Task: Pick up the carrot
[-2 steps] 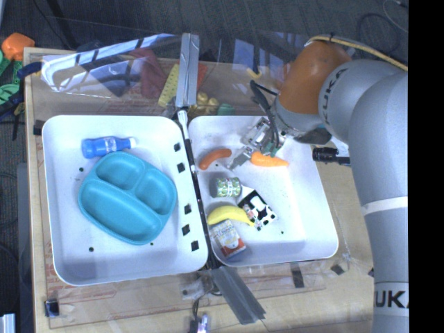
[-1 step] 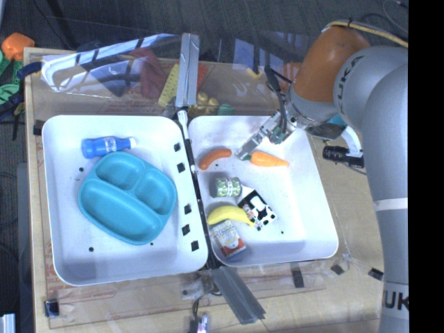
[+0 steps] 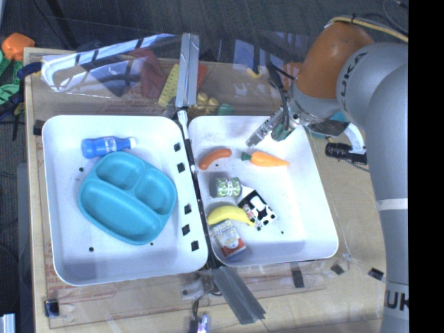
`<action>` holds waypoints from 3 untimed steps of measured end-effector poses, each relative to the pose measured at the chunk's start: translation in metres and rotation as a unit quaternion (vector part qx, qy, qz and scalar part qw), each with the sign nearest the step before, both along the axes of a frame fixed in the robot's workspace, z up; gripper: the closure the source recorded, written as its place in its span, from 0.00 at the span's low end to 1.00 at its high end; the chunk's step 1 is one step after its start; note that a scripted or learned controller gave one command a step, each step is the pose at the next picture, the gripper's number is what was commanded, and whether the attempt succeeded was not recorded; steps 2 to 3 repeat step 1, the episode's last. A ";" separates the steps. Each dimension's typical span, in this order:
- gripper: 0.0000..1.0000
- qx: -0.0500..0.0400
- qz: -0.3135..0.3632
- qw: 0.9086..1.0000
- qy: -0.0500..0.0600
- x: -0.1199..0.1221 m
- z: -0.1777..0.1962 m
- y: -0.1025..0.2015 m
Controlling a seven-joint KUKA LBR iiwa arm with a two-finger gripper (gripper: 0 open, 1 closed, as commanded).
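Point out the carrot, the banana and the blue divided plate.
carrot (image 3: 269, 160): camera view, middle of its orange body, right bin.
banana (image 3: 229, 216): camera view, middle of the yellow curve, right bin.
blue divided plate (image 3: 105, 212): camera view, its lower left rim, left bin.

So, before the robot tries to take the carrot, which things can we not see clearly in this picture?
- End effector: blurred in the camera view, so its opening is unclear, and whether it touches the carrot.
- Small can: label too small to read.
- Packet at the right bin's front edge: print too small.
- Items behind the bins: veiled by glare on clear plastic.
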State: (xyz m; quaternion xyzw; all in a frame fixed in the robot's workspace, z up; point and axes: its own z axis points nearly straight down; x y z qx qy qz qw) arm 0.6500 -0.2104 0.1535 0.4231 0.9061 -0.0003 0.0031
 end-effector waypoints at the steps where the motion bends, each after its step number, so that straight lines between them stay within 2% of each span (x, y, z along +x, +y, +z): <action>1: 0.00 0.000 0.000 1.000 0.000 0.000 0.000 0.000; 3: 0.00 0.000 0.000 1.000 0.000 0.000 0.000 0.000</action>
